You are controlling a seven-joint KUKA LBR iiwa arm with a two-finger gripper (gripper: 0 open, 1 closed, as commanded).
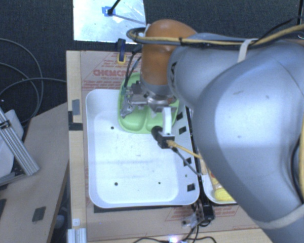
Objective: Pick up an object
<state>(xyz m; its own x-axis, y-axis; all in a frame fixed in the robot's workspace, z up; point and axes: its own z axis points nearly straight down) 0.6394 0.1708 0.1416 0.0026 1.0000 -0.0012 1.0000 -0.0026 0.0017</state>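
One gripper [137,103] over green object [134,119], left bin [99,151] top; claw state unclear.

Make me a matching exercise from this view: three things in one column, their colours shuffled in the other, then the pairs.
Things:
1. object under the claw
2. left bin
3. object in the right bin

Colours:
A. white
B. yellow
C. light green

Pairs: 1-C, 2-A, 3-B

Claw [133,104] low, wrist bent downward
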